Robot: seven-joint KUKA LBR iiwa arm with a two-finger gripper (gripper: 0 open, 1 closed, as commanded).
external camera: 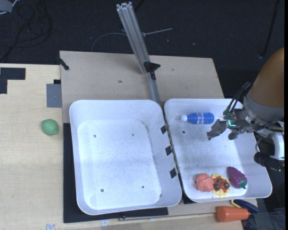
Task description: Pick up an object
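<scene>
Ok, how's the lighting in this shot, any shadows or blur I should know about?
Camera view: even overhead light, no harsh glare; the left bin carries a soft shadow across its lower floor; the background above the bench is dark; the gripper and the small toys look slightly soft.

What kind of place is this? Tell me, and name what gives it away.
Most likely a robotics lab's grasping test bench. A robot arm reaches over two white bins, toy items such as a blue bottle lie in the right one, and loose cables trail across the dark floor.
</scene>
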